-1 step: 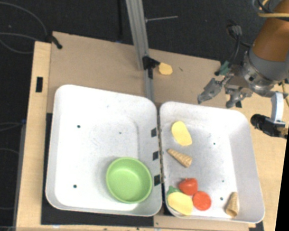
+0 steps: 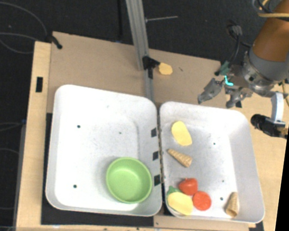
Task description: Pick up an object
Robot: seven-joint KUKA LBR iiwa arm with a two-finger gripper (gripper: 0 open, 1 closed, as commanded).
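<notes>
Overhead view of the bench with two shallow white bins. The two-finger gripper [image 2: 221, 96], carried on the grey arm with an orange band [image 2: 275, 42], hangs above the far rim of the right-hand white bin [image 2: 235, 152]; its two dark fingers are spread apart with nothing between them. Candidate objects lie in that bin: a smooth yellow rounded plastic piece [image 2: 182, 134] near the far left corner, a tan ridged cone [image 2: 180, 157] just beside it, and, clustered at the near edge, two red rounded pieces [image 2: 188, 186] [image 2: 202, 201] touching a pale yellow lump [image 2: 180, 203], with a second tan cone [image 2: 233, 204] toward the right wall. The yellow piece nearest the gripper stands apart from its neighbours and is judged light, rigid and rather slippery; a grasp across its narrower width would likely hold best. A light green round bowl [image 2: 129, 180] sits in the left-hand bin [image 2: 89, 126].
</notes>
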